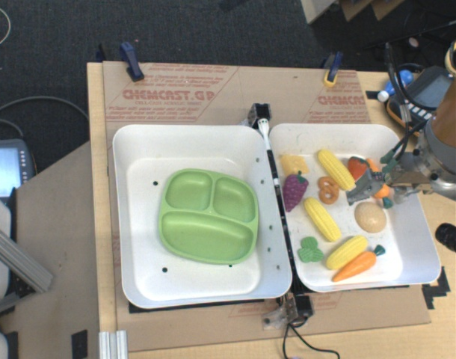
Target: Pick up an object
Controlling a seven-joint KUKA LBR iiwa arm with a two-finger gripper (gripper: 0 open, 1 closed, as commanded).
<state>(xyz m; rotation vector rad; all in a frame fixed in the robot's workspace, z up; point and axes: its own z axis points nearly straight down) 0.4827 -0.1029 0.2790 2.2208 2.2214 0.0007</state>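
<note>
Toy corn cob (336,169) lying in the right bin (415,269), long axis running diagonally from upper left to lower right, just left of the pincer (365,189). Second corn cob (321,219) lying below it on a similar slant; third one (346,251) tilting the other way, touching a carrot (356,265) that is pointing its green top to the upper right. Pretzel (328,191) sitting between the first two cobs. Purple grapes (294,190) and a yellow cheese wedge (292,164) resting near the bin's left wall, broccoli (310,250) below them, a beige egg (370,218) under the pincer. Pincer hovering low over orange and red pieces; cannot tell whether apart or together. Green divided plate (208,215) lying in the left bin (131,200). Both bins sitting on a counter (176,92) covered in brown printed board, clamped at the far edge, dark carpet beyond.
</note>
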